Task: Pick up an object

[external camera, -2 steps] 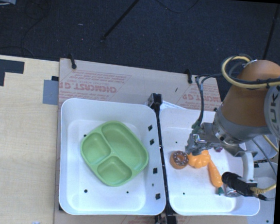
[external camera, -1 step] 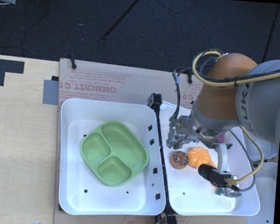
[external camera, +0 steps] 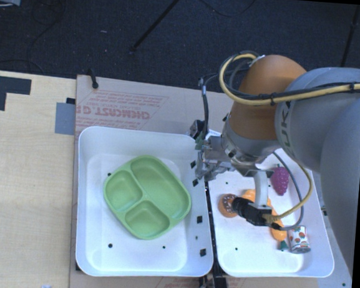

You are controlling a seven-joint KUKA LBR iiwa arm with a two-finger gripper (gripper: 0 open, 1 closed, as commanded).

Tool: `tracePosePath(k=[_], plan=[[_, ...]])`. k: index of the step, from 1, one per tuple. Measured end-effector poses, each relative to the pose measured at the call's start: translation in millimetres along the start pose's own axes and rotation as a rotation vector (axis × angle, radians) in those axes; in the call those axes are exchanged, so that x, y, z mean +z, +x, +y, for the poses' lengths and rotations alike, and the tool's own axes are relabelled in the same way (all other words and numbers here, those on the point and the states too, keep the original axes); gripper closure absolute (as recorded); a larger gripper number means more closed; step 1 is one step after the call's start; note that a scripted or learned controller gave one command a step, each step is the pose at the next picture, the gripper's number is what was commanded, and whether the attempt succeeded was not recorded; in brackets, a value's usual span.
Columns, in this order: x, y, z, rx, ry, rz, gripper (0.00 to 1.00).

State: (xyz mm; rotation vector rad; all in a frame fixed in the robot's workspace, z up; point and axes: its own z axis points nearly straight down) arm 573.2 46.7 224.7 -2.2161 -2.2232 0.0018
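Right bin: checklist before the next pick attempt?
1. Targets present in the right bin: ok. Donut, grapes and can lie there.
2. Claw above a target: not ok. It sits at the wall between the bins, left of the donut.
3. Claw state and load: cannot tell. The wrist blocks the view.
4. Donut clear of its neighbours: ok. White floor shows to its left and below it.
5. Can clear of its neighbours: not ok. An orange piece lies right against it.
6. Plate out of the way: ok. It lies flat in the left bin.
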Motion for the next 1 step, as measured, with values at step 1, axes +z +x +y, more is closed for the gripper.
tracePosePath(k=[1], plan=[[9.3, 48.3, 14.9, -0.001, 0.001, 0.000, 1.00]])
